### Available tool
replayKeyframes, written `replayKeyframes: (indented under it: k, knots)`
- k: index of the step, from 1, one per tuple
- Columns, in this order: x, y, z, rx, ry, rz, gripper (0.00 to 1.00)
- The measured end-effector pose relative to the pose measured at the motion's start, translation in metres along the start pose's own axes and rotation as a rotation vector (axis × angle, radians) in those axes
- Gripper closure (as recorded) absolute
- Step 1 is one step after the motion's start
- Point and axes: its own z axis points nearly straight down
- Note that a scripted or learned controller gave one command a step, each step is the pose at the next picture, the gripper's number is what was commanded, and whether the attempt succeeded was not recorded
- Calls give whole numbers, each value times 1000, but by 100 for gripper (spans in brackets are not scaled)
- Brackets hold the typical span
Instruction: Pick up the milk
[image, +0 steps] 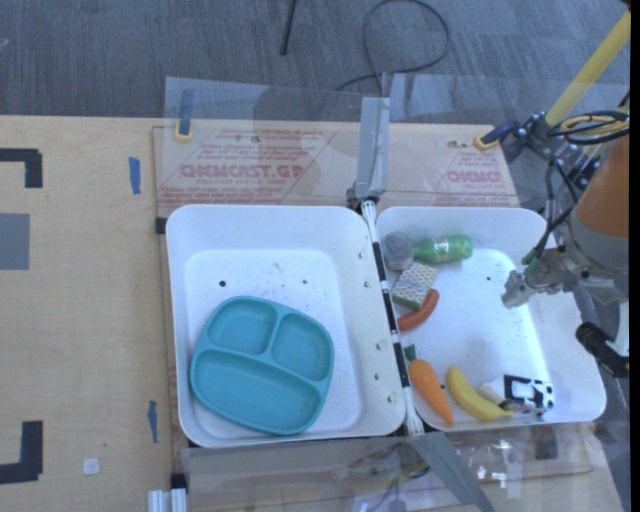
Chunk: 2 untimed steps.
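A blue divided plate (262, 365) lies in the left bin (180, 240), apart from the task. In the right bin (560, 385), a loose cluster sits against the near-left wall: a grey can (398, 247), a green bottle (443, 249) lying on its side, a small patterned box (414, 284) and a red sausage (419, 309). Lower down lie a carrot (429, 389) and a banana (472, 394). The milk (527, 392), a small black-and-white carton, rests in the bin's lower right corner, just beside the banana's tip, its long axis seemingly running roughly left to right in the camera view. The gripper (521, 285) hangs over the bin's right side, well above the carton in the picture, so the carton lies toward the bottom edge from it and slightly to the right. Nothing is seen between the fingers, and whether they are spread or closed cannot be told at this angle. The coming move likely calls for a short travel toward the near corner before descending.
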Motion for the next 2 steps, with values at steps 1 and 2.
replayKeyframes:
  k: [1,2]
  knots:
    - [0,0,0,1,0,-1,0]
    - [-38,-65,77,1,6,8,0]
